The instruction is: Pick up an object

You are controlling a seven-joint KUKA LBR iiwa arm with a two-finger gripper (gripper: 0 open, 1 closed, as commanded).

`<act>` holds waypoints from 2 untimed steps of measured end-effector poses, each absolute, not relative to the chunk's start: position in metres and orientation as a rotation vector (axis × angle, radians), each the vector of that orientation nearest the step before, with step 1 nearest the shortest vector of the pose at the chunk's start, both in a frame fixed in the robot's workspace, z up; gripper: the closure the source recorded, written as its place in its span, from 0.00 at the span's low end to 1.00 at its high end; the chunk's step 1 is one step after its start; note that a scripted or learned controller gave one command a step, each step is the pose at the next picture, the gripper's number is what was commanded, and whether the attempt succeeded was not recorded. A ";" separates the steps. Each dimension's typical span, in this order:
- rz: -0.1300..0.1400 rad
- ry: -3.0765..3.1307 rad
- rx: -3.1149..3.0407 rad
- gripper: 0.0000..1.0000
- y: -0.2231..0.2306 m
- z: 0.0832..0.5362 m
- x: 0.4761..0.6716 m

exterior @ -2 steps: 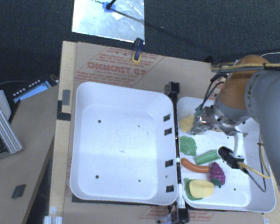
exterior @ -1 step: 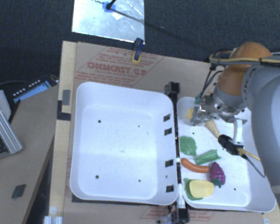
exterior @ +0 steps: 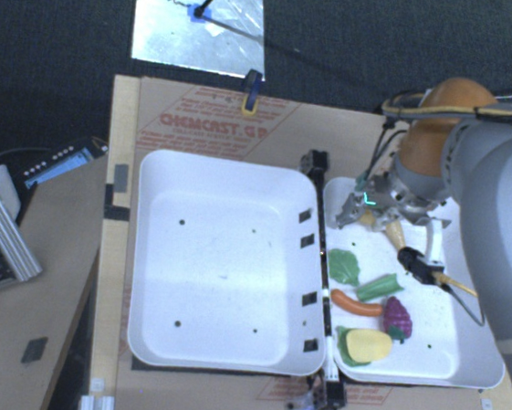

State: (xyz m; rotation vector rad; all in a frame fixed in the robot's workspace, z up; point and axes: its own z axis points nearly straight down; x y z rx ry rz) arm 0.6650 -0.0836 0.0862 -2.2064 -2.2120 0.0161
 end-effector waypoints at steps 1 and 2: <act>0.005 -2.223 -2.214 1.00 -0.084 0.098 0.668; -0.001 -2.228 -2.218 1.00 -0.087 0.099 0.669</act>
